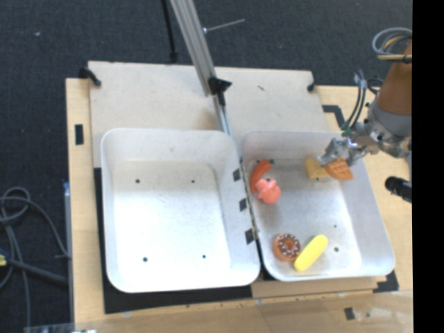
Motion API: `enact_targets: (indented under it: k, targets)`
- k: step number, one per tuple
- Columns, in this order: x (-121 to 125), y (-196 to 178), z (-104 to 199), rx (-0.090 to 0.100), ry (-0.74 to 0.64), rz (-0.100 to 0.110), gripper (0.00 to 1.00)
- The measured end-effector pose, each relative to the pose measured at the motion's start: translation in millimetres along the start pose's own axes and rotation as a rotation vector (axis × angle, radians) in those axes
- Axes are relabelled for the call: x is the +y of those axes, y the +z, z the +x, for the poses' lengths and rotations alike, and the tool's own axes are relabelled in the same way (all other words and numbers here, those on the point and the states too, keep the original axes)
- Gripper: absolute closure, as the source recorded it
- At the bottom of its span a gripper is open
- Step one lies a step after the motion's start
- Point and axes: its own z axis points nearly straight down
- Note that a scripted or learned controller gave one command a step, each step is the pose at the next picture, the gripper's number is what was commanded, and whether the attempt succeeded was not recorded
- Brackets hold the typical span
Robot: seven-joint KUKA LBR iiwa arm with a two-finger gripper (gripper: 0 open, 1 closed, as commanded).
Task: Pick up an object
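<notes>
You are looking down at a slant on a pale wooden bench (82, 207) standing on dark carpet. Two shallow white plastic bins sit on it side by side. The left bin (173, 210) is the larger-looking one, and its speckled floor shows a few small dark dots. The right bin (368, 227) touches it along a shared edge and holds all the loose objects.

A ribbed silver metal post (194, 37) slants down from the top of the view to a black clamp behind the bins.

Your grey arm with its orange band (395, 92) comes in from the right, over the right bin's far right corner. Its gripper (341, 151) hangs low there, just over an orange waffle-textured wedge (339, 169) and a pale yellow block (316, 168) lying against each other. You cannot tell whether the fingers are parted or closed, or whether they touch either piece.

Near the bin's left wall lies a pink and red rounded toy (266, 184). Toward the near edge, a yellow corn-shaped piece (311, 252) rests beside a small brown sprinkled doughnut (286, 245), the two touching.
</notes>
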Motion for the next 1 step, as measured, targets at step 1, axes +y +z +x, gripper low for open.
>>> enact_targets:
  k: [1]
  targets:
    - [6.8, -45.9, -1.7, 0.001, 0.001, 0.001, 1.00]
